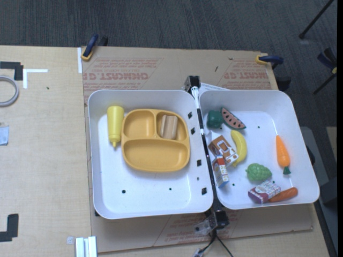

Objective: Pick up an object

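Note:
The right bin [292,116] holds several toy foods: a watermelon slice [233,119], a dark green pepper [214,119], a banana [239,146], an orange carrot [282,152], a green broccoli-like piece [259,172], a small printed carton [223,148], a little can [221,171], a pink box [263,192] and a red sausage [283,195]. In the left bin [102,191] lies a yellow divided plate [156,141] with a tan block [169,126] in its upper right section. A yellow mustard bottle [114,124] lies just left of the plate.
Both bins rest on a cardboard sheet [128,74] over the wooden bench [43,154]. Clamps [91,46] hold the sheet's far corners. A bracket with cables [214,221] sits at the near end of the seam between the bins.

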You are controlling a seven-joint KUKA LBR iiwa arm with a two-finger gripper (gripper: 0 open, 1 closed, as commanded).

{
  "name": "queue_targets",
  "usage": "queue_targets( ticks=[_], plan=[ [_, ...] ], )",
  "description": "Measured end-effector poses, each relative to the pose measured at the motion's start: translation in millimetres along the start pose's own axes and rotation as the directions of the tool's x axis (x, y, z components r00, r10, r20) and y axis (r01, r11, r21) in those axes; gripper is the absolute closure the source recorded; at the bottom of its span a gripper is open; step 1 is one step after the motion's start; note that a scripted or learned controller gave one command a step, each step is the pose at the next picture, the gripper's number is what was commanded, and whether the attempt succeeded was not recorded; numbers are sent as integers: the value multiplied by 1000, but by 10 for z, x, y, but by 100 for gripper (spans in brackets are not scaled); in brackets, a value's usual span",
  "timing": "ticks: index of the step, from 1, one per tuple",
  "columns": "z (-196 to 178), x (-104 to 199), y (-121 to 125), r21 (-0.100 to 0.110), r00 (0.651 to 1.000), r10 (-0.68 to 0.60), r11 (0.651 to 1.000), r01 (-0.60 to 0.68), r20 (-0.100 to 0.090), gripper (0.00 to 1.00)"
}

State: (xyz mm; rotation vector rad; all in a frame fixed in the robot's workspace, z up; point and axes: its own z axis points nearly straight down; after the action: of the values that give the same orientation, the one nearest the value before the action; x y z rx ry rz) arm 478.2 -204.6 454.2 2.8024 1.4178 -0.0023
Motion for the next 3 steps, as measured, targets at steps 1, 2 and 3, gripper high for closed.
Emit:
queue_targets(
  ticks=[1,2,3],
  plan=[
    [0,1,0,0,1000,-1,1000,1,0,0],
    [1453,73,142,1,992,128,992,-128,-1,0],
    [2600,301,200,1,994,105,994,-105,-1,0]
  ],
)
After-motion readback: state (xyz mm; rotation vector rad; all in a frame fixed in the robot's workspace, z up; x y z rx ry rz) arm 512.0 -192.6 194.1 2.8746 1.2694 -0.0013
